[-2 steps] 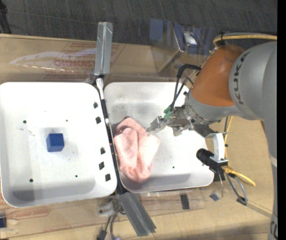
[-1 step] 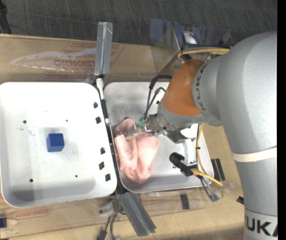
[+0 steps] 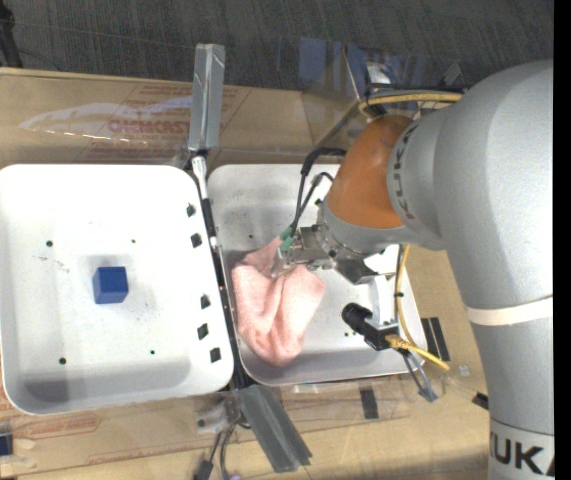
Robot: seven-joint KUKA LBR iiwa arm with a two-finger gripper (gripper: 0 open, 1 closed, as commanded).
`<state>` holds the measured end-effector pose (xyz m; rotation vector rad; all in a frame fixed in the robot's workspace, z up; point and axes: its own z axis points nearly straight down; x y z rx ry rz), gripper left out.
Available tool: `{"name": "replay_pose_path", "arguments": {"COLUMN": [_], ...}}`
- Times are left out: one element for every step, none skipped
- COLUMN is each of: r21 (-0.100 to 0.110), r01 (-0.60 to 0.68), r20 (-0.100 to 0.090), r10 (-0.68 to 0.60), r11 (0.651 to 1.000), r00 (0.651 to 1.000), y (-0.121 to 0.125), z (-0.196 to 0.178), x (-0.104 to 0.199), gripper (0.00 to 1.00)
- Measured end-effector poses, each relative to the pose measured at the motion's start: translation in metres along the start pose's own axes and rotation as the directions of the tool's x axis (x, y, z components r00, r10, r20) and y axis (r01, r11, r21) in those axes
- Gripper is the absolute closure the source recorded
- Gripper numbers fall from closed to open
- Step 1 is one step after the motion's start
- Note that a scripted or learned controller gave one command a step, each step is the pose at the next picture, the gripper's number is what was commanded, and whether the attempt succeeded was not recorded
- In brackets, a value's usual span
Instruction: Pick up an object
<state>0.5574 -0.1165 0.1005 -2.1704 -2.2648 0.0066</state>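
Cardboard (image 3: 75, 118) under bins (image 3: 25, 198), dark carpet (image 3: 265, 8)

My grey arm (image 3: 485, 198) reaches in from the right, orange band (image 3: 365, 183) bent downward, and my gripper (image 3: 300, 253) is low, pointing left.

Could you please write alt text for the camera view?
The gripper sits down on a pink cloth in the right bin. A blue cube lies in the left bin.
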Motion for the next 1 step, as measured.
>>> {"name": "replay_pose_path", "arguments": {"r21": [-0.005], "r01": [0.007], "r20": [0.0], "r10": [-0.007], "r11": [1.0], "r00": [1.0], "y": [0.0506], "z": [-0.1246], "x": [0.0368], "gripper": [1.0]}}
